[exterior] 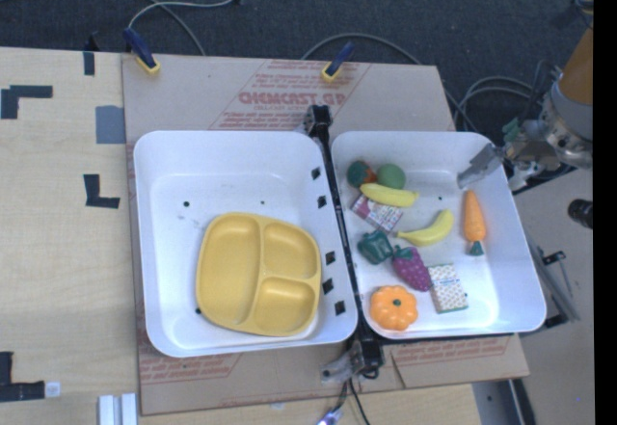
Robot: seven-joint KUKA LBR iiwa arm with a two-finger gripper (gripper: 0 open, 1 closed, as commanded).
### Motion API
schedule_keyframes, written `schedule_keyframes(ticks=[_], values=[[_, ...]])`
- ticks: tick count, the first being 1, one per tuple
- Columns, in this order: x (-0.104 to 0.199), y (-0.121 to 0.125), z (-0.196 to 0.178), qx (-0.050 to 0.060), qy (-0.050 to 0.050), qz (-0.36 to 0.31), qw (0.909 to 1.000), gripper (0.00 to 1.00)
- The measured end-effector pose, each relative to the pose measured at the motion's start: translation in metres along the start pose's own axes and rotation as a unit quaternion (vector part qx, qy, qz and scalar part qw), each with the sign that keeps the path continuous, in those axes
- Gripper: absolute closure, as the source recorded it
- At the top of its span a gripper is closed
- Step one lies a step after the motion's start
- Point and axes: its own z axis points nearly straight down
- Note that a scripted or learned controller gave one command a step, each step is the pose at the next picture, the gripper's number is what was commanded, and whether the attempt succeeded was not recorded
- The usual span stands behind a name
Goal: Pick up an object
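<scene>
End effector (479,166) just above carrot (472,217)

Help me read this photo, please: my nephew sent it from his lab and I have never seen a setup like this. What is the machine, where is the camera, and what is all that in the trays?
The camera is fixed above a bench and looks down at a slant. The machine is a robot arm reaching in from the right edge; the grey part at its end is the gripper, which sits over the far right rim of the right bin. It holds nothing that I can see.

Two shallow white bins stand side by side. The left bin holds a yellow divided plate. The right bin holds toy food: a carrot, two bananas, a small orange pumpkin, purple grapes, and a few small packets and green pieces. The job is simply to pick one up.
</scene>
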Motion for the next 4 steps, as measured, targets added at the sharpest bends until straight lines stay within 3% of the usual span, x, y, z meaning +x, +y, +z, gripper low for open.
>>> schedule_keyframes(ticks=[1,2,3,4], values=[[0.034,0.087,0.147,0.000,0.000,-0.001,1.0000,0.00],[0.111,0.035,0.099,-0.003,0.000,-0.001,1.0000,0.00],[0.116,0.015,0.157,-0.004,-0.001,0.000,1.0000,0.00],[0.111,-0.037,0.157,-0.006,-0.001,0.001,1.0000,0.00]])
